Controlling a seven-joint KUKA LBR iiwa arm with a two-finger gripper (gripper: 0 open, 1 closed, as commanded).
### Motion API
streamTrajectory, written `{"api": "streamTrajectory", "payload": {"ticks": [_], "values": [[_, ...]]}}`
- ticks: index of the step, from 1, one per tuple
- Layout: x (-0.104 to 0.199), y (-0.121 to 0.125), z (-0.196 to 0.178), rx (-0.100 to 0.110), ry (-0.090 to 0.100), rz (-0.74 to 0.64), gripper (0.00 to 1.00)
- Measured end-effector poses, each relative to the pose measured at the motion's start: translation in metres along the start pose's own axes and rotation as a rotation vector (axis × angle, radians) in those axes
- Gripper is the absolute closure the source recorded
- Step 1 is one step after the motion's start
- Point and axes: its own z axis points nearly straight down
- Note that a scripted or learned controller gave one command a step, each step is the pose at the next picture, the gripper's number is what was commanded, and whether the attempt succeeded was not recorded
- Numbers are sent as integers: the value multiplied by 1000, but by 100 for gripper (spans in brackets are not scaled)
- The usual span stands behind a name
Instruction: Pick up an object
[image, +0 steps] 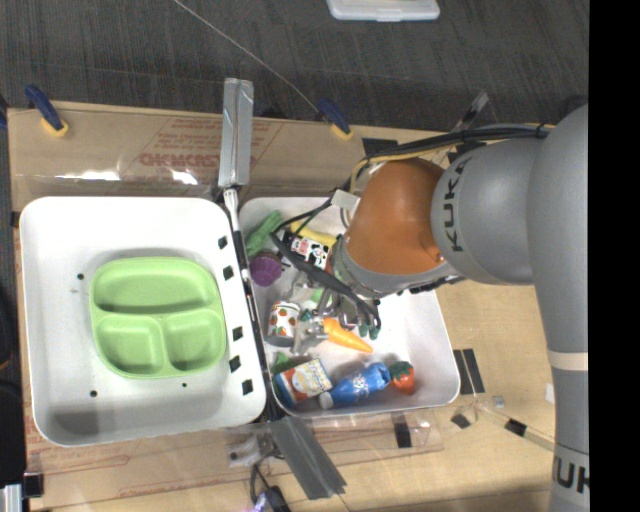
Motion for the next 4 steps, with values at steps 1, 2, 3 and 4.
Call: {"api": "streamTrajectory", "payload": {"ticks": [1, 2, 3, 4], "values": [[-52, -2, -113, 1, -3, 176, 100], [-51, -2, -110, 0, 3, 176, 0], [-28, -3, 8, 0, 15, 212, 0], [-32, -2, -6, 0, 6, 205, 100]]}}
